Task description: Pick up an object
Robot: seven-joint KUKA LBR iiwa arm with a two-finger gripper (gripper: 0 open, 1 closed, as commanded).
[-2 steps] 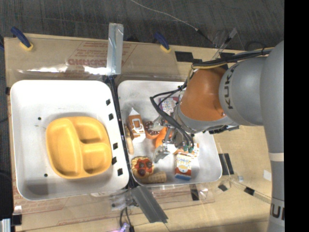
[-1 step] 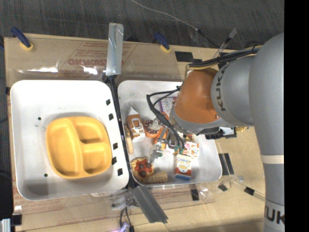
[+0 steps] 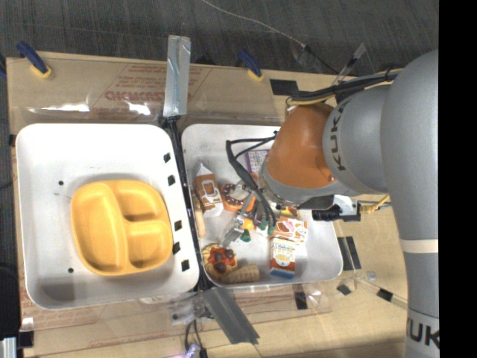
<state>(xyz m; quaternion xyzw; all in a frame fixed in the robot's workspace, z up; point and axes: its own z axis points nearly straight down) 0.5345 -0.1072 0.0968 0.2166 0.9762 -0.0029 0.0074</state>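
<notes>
Low, end effector [image 3: 240, 228] over right bin [image 3: 328, 256]

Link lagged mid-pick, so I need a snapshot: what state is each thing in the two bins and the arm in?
Yellow tray: flat in left bin, upright, compartments bare.
Juice carton: lying flat in right bin.
Brown packet: lying near the divider.
Gripper: lowered among the right bin's clutter, grasp unclear.

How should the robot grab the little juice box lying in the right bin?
Probably from straight above, pinching the carton's two long sides near its middle. It lies flat in the right bin, so the thin edges suit the fingers better than the wide face. The gripper is just left of it.
</notes>
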